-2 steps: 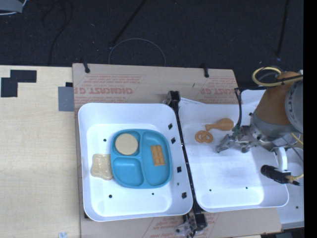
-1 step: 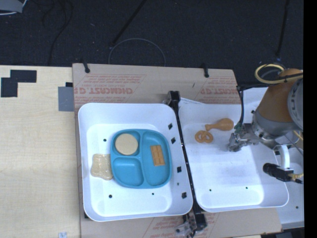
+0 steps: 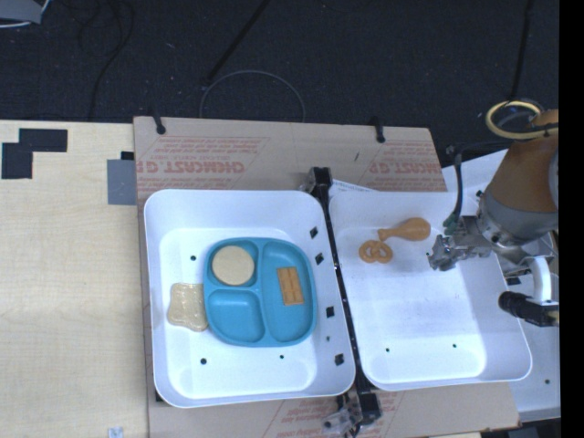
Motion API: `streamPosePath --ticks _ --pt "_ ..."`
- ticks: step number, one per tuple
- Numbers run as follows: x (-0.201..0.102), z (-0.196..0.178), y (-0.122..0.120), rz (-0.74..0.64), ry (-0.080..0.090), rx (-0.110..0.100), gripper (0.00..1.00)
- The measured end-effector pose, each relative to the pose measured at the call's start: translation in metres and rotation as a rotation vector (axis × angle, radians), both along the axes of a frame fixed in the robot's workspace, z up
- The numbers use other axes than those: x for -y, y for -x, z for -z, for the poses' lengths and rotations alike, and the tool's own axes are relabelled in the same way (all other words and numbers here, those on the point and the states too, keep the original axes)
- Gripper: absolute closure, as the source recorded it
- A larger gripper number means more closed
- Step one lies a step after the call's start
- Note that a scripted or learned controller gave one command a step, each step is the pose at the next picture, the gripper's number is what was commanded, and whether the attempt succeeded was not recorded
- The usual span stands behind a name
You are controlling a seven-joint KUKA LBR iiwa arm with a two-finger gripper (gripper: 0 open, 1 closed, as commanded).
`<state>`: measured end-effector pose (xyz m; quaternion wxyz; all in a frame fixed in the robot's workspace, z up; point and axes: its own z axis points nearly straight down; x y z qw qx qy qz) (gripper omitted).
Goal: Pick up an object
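Blue tray (image 3: 239, 322) near-left, your target's in the right bin (image 3: 438, 354).
The tan pretzel-shaped toy (image 3: 391, 242) lies far-side, just left of the gripper (image 3: 442, 255). Looks light and rigid; pinch its narrow neck.

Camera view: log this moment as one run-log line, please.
hand: right bin, grasp unclear | tan toy: left of hand, apart | blue tray: left bin

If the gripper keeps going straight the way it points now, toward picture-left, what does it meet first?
Probably the tan pretzel-shaped piece lying in the right white bin, just left of the gripper. The tan drumstick-shaped piece lies slightly farther back. Height above the bin floor is unclear, so it might pass over them.
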<state>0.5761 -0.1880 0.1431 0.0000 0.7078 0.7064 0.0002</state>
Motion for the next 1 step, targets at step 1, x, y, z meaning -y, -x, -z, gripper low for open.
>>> streamPosePath --ticks 1 --pt "-0.0014 -0.0576 -0.0097 -0.003 0.001 0.003 1.00"
